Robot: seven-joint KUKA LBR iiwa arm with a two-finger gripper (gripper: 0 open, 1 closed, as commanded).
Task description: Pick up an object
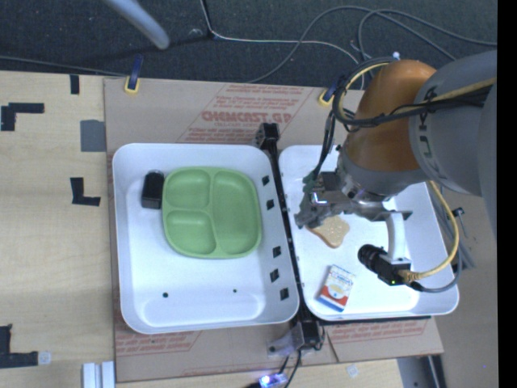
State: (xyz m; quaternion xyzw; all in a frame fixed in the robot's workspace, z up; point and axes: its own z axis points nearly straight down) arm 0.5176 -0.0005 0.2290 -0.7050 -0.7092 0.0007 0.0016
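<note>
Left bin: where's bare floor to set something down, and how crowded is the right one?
In the left bin, the near strip below the green plate is bare. The black block sits by the plate's left edge. The right bin is crowded: arm, gripper, tan piece, small carton.

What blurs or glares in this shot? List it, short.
Camera view: soft all over; a blurred grey bar streaks the top left corner, out of focus; the white bins are bright but show no hard glare; the arm shades the claw, so its fingers are hard to read.
</note>
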